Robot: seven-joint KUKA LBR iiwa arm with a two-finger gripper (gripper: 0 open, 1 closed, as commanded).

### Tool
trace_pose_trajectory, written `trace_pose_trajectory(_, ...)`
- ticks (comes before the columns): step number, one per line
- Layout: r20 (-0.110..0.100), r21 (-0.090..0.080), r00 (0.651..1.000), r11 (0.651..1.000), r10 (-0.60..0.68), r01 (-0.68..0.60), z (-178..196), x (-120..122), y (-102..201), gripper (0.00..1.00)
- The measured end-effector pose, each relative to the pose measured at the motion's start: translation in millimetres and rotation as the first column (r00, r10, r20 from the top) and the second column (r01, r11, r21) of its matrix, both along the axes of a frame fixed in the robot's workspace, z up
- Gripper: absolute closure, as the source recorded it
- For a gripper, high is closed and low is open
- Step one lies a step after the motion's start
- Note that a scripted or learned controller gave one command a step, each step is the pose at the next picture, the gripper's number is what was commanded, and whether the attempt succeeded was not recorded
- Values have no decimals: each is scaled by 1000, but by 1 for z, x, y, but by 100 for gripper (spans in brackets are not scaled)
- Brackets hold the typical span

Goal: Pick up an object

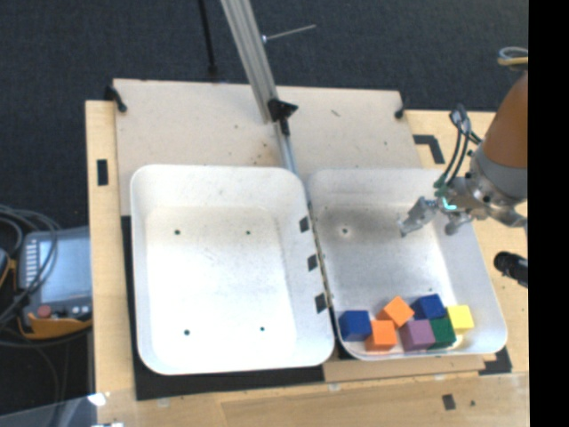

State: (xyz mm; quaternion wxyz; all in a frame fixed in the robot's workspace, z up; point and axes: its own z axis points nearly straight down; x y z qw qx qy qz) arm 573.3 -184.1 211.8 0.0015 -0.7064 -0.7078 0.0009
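The left bin (222, 269) holds nothing. In the right bin (373, 229), coloured blocks (407, 321) cluster at its near edge, untouched. Above its far right side, the gripper (433, 216) hangs with fingers apart, nothing grasped yet.

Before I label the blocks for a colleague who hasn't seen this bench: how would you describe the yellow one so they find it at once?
Start at the right-hand white bin, the one the arm reaches over. Along its near edge sits a cluster of small coloured blocks. The yellow block is at the cluster's far right end, next to the green block, and it is the only yellow one.
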Motion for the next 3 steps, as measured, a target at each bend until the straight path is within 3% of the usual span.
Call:
trace_pose_trajectory(1, 5, -1, 1000, 1000, 1, -1, 2, 1, 0, 0)
trace_pose_trajectory(3, -1, -2, 1000, 1000, -5, 5, -111, -4, -9, 0)
